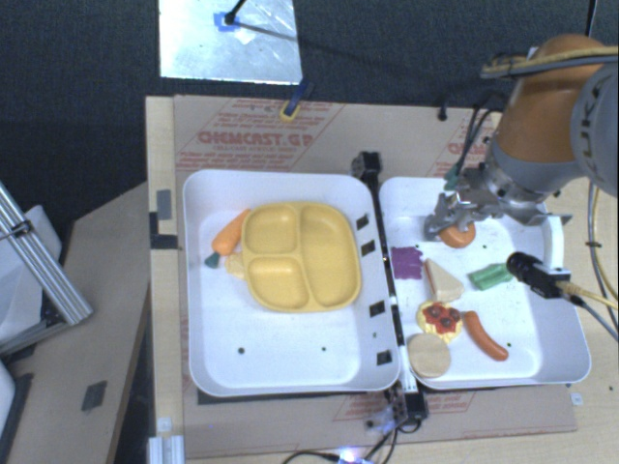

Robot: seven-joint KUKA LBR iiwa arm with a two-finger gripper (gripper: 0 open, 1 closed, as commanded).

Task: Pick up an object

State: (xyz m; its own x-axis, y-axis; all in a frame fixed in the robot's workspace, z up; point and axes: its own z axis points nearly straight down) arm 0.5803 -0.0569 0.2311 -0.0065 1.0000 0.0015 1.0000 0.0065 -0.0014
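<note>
Orange fruit (458, 235) sits gripped in the pincer (453, 222); purple block (406, 262) and cheese wedge (443, 282) near.

Open floor below yellow tray (295, 256)

A yellow plate (295, 256) and orange carrot (230, 232) lie in the white left bin (280, 361).

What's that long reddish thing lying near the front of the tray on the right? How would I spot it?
Look in the right bin, toward its front edge. Beside the small pizza slice lies a sausage, set at a slant. It is the one long, curved, orange-red piece there.
</note>
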